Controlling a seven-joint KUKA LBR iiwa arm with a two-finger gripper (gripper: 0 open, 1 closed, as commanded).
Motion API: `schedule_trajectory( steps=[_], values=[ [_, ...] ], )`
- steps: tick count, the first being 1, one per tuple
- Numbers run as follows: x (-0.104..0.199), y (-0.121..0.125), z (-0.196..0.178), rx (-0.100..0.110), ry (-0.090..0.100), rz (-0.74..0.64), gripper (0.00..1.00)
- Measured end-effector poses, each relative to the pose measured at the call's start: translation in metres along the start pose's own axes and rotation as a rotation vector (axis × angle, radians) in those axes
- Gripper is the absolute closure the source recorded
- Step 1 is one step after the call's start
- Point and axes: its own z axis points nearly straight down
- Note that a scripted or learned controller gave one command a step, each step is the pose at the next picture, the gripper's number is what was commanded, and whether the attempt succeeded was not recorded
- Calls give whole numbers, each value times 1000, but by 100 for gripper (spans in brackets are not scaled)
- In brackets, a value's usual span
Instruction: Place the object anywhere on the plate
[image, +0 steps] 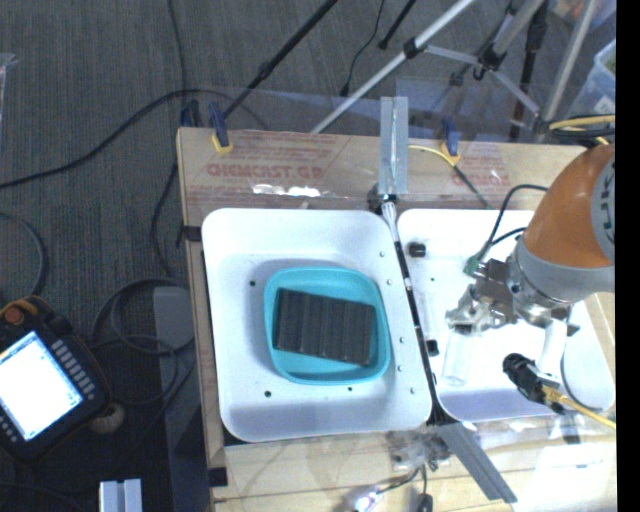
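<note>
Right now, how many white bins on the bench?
2: the left bin holds the teal plate; the right bin sits beside it, under the arm, partly hidden.

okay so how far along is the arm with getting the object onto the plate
Possibly already done: a dark ridged rectangular object lies flat on the teal plate in the left bin. In hand: nothing I can confirm; the end effector is over the right bin, apart from the plate. Left: if that dark piece is the object, only pulling the arm clear.
</note>
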Motion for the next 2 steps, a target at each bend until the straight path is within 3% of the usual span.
schedule_trajectory(
  steps=[1,2],
  values=[
    [54,-35,4,1,0,-77,100],
    [54,-35,4,1,0,-77,0]
  ],
)
